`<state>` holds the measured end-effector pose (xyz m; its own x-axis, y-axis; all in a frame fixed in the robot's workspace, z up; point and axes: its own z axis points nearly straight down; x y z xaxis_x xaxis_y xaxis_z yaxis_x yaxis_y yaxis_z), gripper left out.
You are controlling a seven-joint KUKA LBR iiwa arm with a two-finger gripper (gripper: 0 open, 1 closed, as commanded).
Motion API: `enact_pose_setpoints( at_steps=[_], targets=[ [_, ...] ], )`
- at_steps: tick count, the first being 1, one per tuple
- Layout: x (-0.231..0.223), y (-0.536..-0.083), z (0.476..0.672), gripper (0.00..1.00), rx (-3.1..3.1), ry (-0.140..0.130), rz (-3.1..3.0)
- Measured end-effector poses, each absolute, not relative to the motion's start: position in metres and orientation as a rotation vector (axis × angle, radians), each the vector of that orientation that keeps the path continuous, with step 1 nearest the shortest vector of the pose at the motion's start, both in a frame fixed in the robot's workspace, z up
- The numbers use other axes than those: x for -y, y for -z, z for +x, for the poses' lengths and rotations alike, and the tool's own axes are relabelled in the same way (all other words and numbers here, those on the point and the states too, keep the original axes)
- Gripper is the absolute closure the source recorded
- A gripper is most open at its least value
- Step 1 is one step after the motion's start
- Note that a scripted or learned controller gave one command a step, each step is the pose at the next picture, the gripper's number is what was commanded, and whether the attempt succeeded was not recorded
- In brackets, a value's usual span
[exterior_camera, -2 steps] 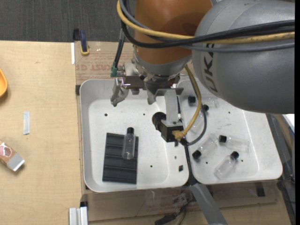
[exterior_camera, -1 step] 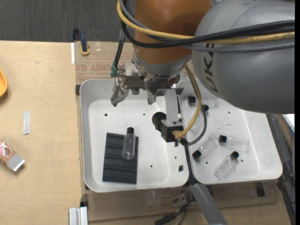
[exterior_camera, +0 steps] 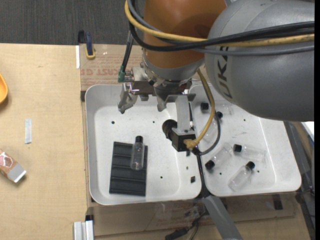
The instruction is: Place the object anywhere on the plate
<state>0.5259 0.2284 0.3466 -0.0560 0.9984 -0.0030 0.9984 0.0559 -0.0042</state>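
On the bare bench at far left lie a small clear strip (exterior_camera: 28,131) and a capped tube (exterior_camera: 10,167) — neither bears on the job. In the left bin (exterior_camera: 95,149) a black ribbed plate (exterior_camera: 125,171) sits toward the near wall, and a clear vial with a black cap (exterior_camera: 136,154) already lies on the plate's upper right part, cap pointing away. By that reading the placing looks done.

The risk is the vial's round body: lying along the ribs near the plate's edge, it could roll off at a nudge. The gripper (exterior_camera: 142,100) hangs above the far part of the same bin, apart from the vial, its two fingers spread with nothing between them — a low sweep over the plate could knock the vial.

In the right bin (exterior_camera: 280,184) more clear vials (exterior_camera: 242,174) lie scattered.
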Motion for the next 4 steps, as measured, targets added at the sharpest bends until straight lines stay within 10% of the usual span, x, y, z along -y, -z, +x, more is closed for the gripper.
enact_pose_setpoints(
  at_steps=[1,4],
  targets=[
    [-0.2082,-0.2074,0.4810,0.00,2.292,-0.009,-2.146],
    [-0.2083,-0.2075,0.4810,0.00,2.293,-0.008,-2.145]
  ],
)
